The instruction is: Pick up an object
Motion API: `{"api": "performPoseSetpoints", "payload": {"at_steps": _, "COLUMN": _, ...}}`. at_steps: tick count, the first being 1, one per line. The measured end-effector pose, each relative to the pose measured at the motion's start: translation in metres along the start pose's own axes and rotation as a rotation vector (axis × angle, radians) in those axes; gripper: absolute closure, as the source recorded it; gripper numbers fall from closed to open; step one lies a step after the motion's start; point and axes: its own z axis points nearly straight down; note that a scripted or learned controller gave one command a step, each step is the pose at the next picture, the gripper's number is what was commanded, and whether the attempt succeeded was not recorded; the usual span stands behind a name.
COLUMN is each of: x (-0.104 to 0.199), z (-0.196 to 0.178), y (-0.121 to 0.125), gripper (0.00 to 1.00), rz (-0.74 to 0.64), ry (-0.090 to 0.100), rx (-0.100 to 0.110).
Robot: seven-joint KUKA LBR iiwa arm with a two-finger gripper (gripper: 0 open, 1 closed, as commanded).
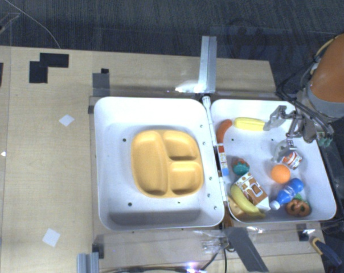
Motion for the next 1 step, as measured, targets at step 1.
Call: {"api": "performPoseSetpoints", "payload": {"at_steps": 1, "x": -0.0401, "z": 0.0319, "y": -0.0642, "gripper": 0.0, "rz": 0.098, "ry": 0.001, "rx": 0.001}}
